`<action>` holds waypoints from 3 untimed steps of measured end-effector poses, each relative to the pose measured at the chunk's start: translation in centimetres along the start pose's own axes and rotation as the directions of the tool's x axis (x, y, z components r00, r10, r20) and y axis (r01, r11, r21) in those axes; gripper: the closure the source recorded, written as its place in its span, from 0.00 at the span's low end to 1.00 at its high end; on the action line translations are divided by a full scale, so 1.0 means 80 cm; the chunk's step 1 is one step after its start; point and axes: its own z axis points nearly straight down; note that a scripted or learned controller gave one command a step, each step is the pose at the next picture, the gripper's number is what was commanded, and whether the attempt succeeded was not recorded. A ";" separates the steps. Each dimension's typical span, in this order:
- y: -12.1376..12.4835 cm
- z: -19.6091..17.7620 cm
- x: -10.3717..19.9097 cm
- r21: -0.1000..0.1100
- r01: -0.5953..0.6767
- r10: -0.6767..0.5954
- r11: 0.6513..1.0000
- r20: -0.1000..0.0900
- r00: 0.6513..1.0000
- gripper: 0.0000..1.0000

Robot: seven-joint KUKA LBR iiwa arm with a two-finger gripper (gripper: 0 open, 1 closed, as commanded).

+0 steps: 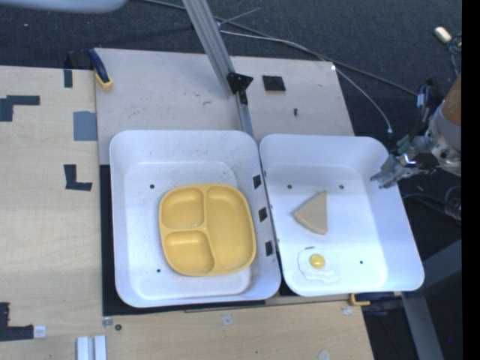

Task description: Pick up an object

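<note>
A tan wedge-shaped slice (313, 213) lies flat near the middle of the right bin (352, 152). A toy fried egg (317, 264) with a yellow yolk rests closer to that bin's front edge. A yellow three-compartment plate (208, 229) sits in the left bin (135, 201). My gripper (391, 171) hangs over the right bin's right rim, well to the right of the slice and above nothing. The arm's wrist (450, 137) comes in from the right edge of the camera view.
The two bins touch along a shared middle wall (260, 201). A slanted metal pole (214, 40) rises behind the bins. Cables (360, 81) trail over the dark floor at the back right.
</note>
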 end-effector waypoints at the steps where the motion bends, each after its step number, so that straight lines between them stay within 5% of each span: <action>1: 0.028 0.004 0.058 0.004 0.004 -0.004 1.000 -0.002 1.000 1.00; 3: 0.068 -0.008 0.185 0.004 0.004 -0.004 1.000 -0.003 1.000 1.00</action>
